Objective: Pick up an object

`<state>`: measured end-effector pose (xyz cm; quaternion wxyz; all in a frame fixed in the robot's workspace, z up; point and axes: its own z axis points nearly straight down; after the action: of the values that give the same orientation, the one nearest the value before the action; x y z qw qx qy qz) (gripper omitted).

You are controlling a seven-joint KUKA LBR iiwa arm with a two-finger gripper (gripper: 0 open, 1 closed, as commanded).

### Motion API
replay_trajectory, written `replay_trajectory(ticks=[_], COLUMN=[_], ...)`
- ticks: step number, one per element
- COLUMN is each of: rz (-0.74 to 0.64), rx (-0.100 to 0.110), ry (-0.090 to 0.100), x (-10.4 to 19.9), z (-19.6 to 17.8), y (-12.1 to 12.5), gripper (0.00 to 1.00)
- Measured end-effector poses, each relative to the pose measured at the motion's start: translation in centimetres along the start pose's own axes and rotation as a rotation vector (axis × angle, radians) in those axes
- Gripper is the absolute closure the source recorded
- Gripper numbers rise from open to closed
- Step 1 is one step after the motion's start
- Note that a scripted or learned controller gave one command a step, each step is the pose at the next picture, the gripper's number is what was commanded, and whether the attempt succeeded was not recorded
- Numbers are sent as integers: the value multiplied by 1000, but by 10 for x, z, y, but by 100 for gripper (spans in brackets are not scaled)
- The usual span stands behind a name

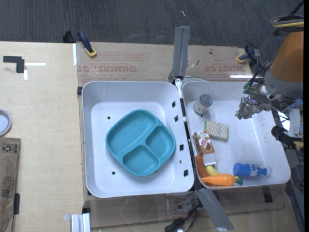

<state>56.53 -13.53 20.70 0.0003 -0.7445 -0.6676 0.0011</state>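
**Robot arm poised over cluttered bin**

The grey arm with its orange band (289, 57) reached in from the right, its end effector (245, 111) hanging above the upper right part of the right bin (270, 129); whether it was spread or pressed together could not be told from the overhead camera, and nothing was seen between its tips. Below and to its left, the bin's contents lay apart from it: a small grey cup (203, 103) near the top left corner, a patterned packet (216, 130) just below that, and a red-and-white carton (204, 143) beside the dividing wall. Along the near edge sat a yellow banana (211, 170), an orange carrot (221, 180) and a blue bottle (249, 170) lying on its side. The left bin (96, 129) held a teal divided plate (140, 142). Both bins rested on the tabletop (38, 110), on brown cardboard (130, 62) clipped at the far edge.
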Motion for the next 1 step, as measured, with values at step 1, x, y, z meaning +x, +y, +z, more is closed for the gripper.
replay_trajectory(ticks=[1], rz=[-49], rx=[1], ry=[1], x=[14], z=[106], y=[-33], gripper=[0])
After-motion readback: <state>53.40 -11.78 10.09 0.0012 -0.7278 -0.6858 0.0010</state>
